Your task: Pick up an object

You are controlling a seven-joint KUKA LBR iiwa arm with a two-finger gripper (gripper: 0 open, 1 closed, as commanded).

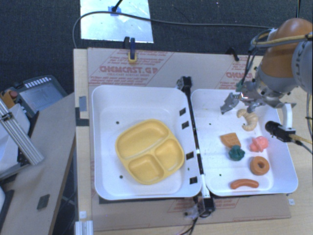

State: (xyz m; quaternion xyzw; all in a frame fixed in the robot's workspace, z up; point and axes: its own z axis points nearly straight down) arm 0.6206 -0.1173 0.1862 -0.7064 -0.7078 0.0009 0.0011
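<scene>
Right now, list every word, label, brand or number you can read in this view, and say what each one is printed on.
"CHEMCAST GP" in red, repeated print on the brown protective sheet under the two white bins; the copy behind the left bin reads clearest.
More red print on the sheet behind the right bin: cut off and too blurred to read.
Grey device at the left edge: markings too small to read.

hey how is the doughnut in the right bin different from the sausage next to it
The doughnut is a round ring with a hole through its middle; the sausage is a long, slim, slightly curved piece. The doughnut is tan-orange, the sausage a redder orange. The doughnut sits farther from the bin's near rim; the sausage lies along that rim, below and left of it. Both look like toy food, lying apart and flat on the white floor.
</scene>
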